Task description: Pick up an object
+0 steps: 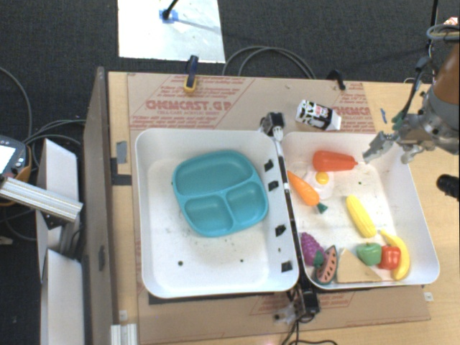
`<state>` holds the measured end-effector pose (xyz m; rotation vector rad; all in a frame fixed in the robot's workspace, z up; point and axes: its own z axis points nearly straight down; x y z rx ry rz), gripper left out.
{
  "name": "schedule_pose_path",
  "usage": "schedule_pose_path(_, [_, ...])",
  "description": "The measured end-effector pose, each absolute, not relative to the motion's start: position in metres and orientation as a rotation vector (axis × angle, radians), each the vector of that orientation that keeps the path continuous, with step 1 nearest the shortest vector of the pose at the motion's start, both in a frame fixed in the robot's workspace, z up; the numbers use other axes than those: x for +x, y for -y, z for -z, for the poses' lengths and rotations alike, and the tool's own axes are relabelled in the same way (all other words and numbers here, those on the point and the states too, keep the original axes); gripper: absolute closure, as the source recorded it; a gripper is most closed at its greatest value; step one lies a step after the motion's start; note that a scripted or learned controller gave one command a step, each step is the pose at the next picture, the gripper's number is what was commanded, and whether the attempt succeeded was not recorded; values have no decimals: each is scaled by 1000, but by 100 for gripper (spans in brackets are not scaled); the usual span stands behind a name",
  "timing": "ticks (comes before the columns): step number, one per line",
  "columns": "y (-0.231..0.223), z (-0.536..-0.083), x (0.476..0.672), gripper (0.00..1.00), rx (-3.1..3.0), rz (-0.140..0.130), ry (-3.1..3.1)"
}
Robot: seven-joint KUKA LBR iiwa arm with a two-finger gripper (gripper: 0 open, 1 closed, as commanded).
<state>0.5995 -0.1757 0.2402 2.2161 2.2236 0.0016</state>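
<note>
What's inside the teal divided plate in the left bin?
The teal plate sits in the left bin. All three of its compartments look bare, with no food in them. The bin floor under the plate is hidden.

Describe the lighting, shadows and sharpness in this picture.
Camera view: light is even and soft, so the teal plate and the toy corn cast only faint shadows; the white bins look bright without hard glare; the gripper at the right is slightly blurred; the toys are a bit soft.
</note>
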Motion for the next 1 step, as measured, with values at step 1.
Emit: schedule_pose_path(1, [178,-161,574,0,2225,5,-2226])
